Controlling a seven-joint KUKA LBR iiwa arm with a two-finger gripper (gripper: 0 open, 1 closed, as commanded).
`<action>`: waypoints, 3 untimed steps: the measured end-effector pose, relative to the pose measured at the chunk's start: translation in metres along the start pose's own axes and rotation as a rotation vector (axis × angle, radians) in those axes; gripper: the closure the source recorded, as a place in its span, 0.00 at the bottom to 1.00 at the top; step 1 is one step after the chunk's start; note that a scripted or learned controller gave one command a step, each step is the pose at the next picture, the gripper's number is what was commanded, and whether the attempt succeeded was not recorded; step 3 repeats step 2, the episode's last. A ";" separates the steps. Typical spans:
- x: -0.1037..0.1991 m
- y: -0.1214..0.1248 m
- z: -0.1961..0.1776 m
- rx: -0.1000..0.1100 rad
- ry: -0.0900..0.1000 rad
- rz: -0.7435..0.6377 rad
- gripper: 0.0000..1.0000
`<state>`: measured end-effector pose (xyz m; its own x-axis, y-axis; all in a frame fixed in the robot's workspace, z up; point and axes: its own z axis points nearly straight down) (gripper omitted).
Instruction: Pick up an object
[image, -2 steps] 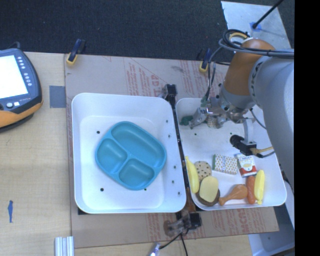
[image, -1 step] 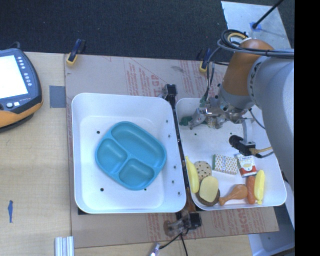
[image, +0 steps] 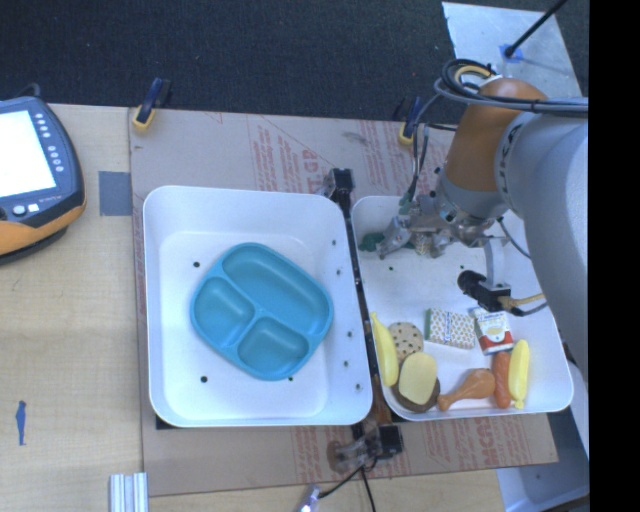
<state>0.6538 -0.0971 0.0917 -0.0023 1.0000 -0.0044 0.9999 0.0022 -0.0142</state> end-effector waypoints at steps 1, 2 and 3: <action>0.000 0.000 0.000 0.000 0.000 -0.001 0.00; 0.000 0.000 0.000 0.000 0.000 -0.001 0.00; 0.000 0.000 0.000 0.000 0.000 -0.001 0.00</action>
